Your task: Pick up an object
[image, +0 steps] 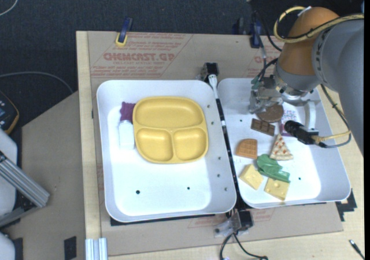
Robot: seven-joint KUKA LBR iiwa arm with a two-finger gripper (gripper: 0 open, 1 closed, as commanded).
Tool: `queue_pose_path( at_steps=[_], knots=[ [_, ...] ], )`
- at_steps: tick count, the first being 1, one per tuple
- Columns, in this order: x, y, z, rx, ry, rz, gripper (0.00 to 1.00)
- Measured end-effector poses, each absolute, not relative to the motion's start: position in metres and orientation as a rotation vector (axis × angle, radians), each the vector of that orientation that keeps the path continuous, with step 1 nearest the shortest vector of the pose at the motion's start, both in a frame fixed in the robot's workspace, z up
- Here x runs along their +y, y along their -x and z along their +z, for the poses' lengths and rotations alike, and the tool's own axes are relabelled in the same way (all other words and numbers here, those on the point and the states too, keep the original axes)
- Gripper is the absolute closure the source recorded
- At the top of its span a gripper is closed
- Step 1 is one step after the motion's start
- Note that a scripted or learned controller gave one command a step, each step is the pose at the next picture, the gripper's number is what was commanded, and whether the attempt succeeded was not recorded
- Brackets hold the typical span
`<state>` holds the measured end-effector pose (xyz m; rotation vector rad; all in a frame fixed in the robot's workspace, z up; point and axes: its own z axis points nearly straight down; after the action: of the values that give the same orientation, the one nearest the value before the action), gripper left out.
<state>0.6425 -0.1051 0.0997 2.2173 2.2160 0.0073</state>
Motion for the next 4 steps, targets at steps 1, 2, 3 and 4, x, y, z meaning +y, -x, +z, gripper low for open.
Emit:
queue_pose_path(
  at_steps=[1, 2, 3, 4],
  knots=[
    [-0.099, -0.652, 0.159, 2.218, -2.214, 0.008, 1.00],
    [-0.090, -0.655, 0.219, 2.219, -2.214, 0.008, 1.00],
    [-0.090, -0.656, 0.226, 2.220, -2.217, 0.004, 1.00],
    [-0.037, -0.647, 0.234, 2.229, -2.217, 0.001, 1.00]
  ],
)
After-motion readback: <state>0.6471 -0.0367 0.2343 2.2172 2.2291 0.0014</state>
